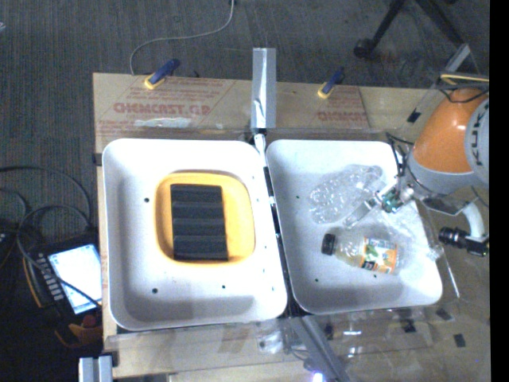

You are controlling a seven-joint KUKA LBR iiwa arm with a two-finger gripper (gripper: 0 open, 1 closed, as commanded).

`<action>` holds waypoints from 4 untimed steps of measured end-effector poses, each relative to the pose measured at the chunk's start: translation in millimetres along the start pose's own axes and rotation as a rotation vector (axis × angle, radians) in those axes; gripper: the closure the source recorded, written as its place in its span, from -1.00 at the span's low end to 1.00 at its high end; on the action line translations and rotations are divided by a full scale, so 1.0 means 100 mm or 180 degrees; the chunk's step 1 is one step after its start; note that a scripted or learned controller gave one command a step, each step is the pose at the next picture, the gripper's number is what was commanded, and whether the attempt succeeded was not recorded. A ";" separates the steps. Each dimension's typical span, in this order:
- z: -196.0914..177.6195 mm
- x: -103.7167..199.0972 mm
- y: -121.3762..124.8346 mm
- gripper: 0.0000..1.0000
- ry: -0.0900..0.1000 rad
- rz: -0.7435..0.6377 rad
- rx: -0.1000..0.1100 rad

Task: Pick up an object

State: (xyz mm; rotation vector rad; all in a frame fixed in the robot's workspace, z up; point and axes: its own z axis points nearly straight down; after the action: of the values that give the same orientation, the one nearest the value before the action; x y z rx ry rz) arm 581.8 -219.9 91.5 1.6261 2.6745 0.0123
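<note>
From my screen I see the arm (452, 146) reaching in from the right over the right bin (296, 277), its orange band above the wrist. The gripper (387, 200) sits low near the bin's right wall, its tip against a crumpled piece of clear plastic (343, 191) that spreads toward the bin's middle. Whether the fingers are apart or together I cannot tell; they are too small and lost in the plastic's glare. A small bottle (363, 251) with a dark cap and an orange-and-green label lies on its side on the bin floor, below and slightly left of the gripper, apart from it, with its cap pointing left. In the left bin (127, 293) a yellow tray (164, 205) holds a black ribbed block (199, 221), well apart from the gripper.
</note>
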 end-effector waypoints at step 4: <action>-0.36 -0.16 0.89 -1.00 0.0068 0.1317 0.0077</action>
State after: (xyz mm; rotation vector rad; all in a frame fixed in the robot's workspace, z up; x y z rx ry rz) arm 667.7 -192.7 129.0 2.1628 2.3073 0.0011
